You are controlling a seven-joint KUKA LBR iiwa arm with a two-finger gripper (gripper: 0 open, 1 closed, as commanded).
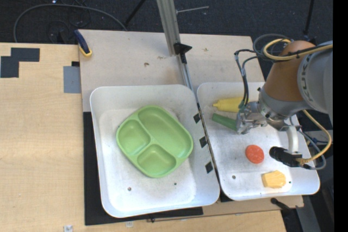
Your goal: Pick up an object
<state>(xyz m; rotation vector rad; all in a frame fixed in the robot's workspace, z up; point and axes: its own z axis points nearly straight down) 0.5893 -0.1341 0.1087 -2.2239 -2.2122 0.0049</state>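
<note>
While the bench (136, 57) bears two bins, the claw's (246, 123) state is unclear.

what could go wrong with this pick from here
The end effector is low in the right bin, right where the yellow item and green item lie close together. It may well catch both, or nudge one away and close on nothing. It also works near the bin's left wall, so a pushed item could wedge there. The orange ball could roll if bumped.

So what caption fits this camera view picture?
Robot pincer low over green stick in right bin; green tray in left.
</note>
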